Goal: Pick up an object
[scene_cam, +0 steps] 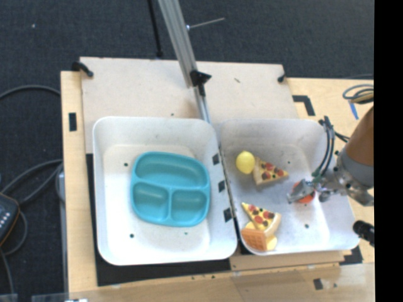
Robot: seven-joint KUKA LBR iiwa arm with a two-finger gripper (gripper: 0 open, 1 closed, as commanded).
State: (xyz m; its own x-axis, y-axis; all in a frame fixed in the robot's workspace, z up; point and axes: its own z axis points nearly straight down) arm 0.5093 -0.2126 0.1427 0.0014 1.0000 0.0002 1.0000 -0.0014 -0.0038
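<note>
Two toy pizza slices (271,172) (261,218), one yellow ball (245,162), one teal divided plate (170,189); the pincer (303,194) grips a small red object (305,198).

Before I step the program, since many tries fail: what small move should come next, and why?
Probably a short straight lift to test the grasp. The gripper is low in the right bin, with a small red object at its tips, clear of both pizza slices. Whether it is actually held is unclear.
</note>
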